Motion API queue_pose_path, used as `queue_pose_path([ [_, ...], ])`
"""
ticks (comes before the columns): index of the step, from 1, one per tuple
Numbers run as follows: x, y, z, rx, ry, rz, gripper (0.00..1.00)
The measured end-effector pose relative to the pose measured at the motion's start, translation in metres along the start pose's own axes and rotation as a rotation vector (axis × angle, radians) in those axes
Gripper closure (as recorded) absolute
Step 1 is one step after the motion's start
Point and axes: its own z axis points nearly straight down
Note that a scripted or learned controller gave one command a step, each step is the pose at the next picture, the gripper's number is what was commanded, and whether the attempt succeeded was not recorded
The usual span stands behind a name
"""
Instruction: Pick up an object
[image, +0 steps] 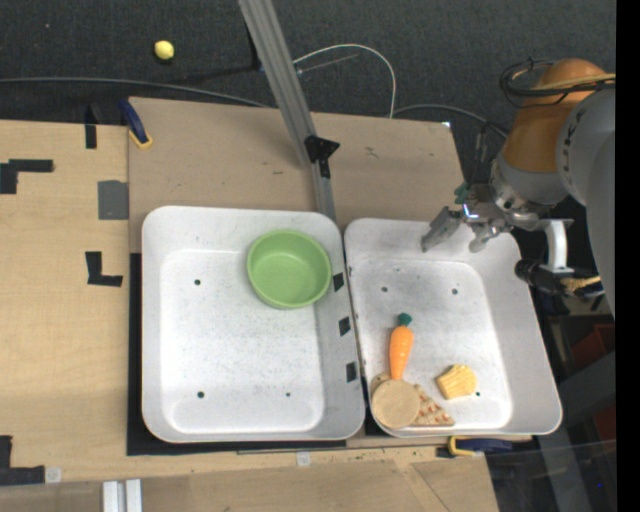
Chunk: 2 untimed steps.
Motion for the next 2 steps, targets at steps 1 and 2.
queue_pose_path([
  [1,0.006,-0.009,0.05,0.0,0.001,-0.001,0.0],
  [2,0.006,-0.007,0.037,-0.005,-0.001,-0.003,1.0],
])
